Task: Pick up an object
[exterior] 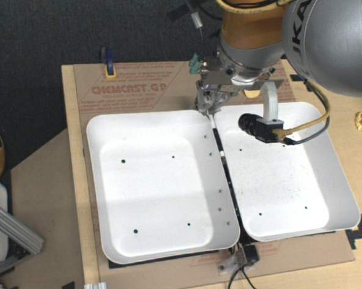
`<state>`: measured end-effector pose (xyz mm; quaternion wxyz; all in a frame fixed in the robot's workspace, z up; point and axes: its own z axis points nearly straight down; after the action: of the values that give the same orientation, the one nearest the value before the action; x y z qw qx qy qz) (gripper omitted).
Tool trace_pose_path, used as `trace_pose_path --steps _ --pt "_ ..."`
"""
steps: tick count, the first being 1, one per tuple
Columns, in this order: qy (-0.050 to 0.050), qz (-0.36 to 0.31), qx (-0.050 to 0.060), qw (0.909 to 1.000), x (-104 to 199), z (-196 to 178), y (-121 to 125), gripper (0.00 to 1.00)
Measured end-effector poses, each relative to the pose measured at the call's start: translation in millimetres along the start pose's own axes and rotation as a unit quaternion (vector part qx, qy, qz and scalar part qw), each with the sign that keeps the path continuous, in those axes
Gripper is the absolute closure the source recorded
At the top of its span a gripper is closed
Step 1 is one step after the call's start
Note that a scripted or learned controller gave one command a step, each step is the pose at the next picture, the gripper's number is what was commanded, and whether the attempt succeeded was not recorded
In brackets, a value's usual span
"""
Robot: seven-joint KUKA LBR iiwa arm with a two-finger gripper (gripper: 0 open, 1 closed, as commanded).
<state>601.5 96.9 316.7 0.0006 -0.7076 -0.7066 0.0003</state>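
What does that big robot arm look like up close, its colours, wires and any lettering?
The arm is smooth, rounded grey metal with an orange band above the wrist and part of dark lettering on its side. Below sits a small metal tool, a black cylinder on a pale bracket, and a yellowish cable.

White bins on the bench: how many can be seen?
2. The left bin lies on the left side of the bench; the right bin lies beside it, under the arm. The arm covers part of the right bin's far edge.
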Motion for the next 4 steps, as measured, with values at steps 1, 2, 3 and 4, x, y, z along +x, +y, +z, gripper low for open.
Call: trace_pose_path --steps 1,2,3,4 --pt "0.0 -0.001 -0.003 1.0 1 -31 -20 1.0" --pt "0.0 -0.003 0.004 1.0 50 67 -12 1.0" --pt "0.0 0.002 -0.006 1.0 3 -27 1 1.0" --pt "-0.001 -0.002 0.003 1.0 32 57 29 1.0"
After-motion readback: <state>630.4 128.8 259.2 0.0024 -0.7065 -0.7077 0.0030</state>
